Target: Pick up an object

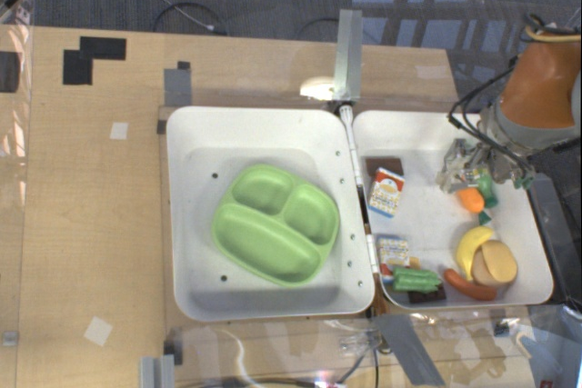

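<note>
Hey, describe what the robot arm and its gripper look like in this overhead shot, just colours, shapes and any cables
The arm enters from the right as a rounded orange band over a grey wrist section. Thin black cables loop beside the wrist. Below it sits the gripper, a small pale grey metallic assembly that looks blurred here, with a bit of green beside it. No markings are readable.

The robot's grey arm point(536, 124) carries a broad, rounded orange band point(544, 84) above the wrist, capped by a pale ring along its upper edge. Black cables point(473, 100) loop out from the grey wrist section. Below it sits the metallic two-finger gripper point(466, 168), silvery grey, with small green parts beside it.
</note>
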`<state>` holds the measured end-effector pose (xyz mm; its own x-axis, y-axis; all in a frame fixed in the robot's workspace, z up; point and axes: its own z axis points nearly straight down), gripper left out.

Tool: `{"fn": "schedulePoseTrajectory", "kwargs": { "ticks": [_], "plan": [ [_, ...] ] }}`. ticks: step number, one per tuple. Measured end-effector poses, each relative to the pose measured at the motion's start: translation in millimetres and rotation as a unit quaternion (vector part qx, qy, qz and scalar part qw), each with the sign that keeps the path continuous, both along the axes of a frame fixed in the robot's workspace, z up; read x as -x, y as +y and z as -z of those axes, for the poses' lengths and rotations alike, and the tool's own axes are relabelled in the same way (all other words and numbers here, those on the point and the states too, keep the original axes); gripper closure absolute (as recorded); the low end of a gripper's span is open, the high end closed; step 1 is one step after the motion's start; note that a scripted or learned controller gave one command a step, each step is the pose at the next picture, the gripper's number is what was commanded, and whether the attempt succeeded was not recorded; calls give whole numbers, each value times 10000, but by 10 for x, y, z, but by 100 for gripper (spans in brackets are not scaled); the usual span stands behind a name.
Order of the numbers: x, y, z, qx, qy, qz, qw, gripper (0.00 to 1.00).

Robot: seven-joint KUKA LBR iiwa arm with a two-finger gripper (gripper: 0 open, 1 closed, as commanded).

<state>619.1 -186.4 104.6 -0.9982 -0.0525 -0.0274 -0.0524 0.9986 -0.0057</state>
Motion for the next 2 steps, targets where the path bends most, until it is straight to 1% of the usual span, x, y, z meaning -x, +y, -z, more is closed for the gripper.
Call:
{"fn": "schedulePoseTrajectory", "kwargs": {
  "ticks": [1,2],
  "plan": [
    [4,3,9,-2,8,-6,10000,0],
    [116,-68,159,-8,79,-41,10000,0]
  ]
}}
